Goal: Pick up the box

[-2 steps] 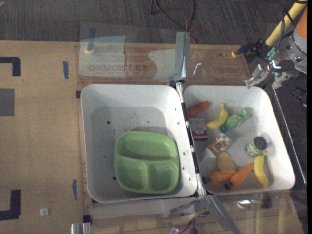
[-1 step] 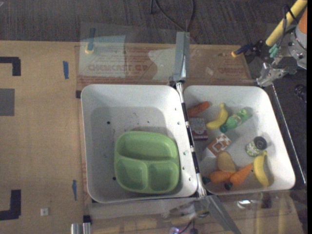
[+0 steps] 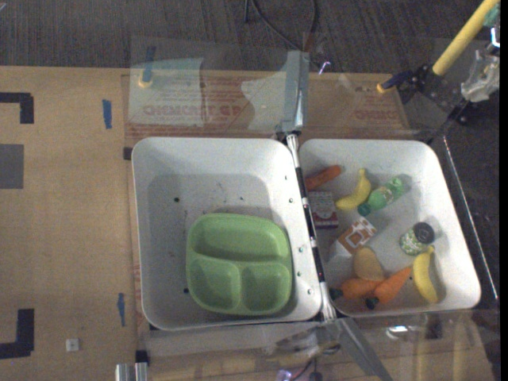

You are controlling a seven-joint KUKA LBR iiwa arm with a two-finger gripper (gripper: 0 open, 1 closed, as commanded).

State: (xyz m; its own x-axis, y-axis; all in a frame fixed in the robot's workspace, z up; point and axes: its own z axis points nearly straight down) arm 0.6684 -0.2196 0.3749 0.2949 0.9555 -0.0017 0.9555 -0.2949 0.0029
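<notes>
Two bins; the box [image 3: 321, 209] sits in the right bin [image 3: 455, 213], tight against its left wall, just below a carrot [image 3: 323, 177] and just up-left of a small orange-and-white carton [image 3: 355, 235]. The left bin [image 3: 159, 181] holds a green plate [image 3: 238, 264].

Step, as I read it: pre-approach, nothing on the box yet. The next move needs the arm to come over the right bin and drop straight onto the box.

Box looks flat, red-and-white face up. Its long axis runs top-to-bottom in view, parallel to the wall. A grip across the short side puts one jaw against that wall, so clearance is tight; gripping end-to-end may be safer.
</notes>
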